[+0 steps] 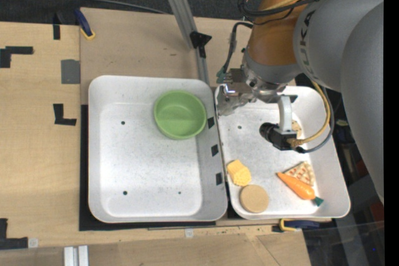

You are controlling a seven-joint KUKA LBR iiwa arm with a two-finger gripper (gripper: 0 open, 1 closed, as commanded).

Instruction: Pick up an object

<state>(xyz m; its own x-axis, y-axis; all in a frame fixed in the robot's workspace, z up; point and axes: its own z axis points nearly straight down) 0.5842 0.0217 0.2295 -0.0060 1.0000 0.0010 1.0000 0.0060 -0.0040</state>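
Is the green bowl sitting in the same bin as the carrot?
No, the green bowl sits in the left bin, while the carrot lies in the right bin.

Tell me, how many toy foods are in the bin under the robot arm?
4. A yellow piece and a round tan cookie lie near the bin's front-left; a carrot and a pizza slice lie front-right. The arm may hide more.
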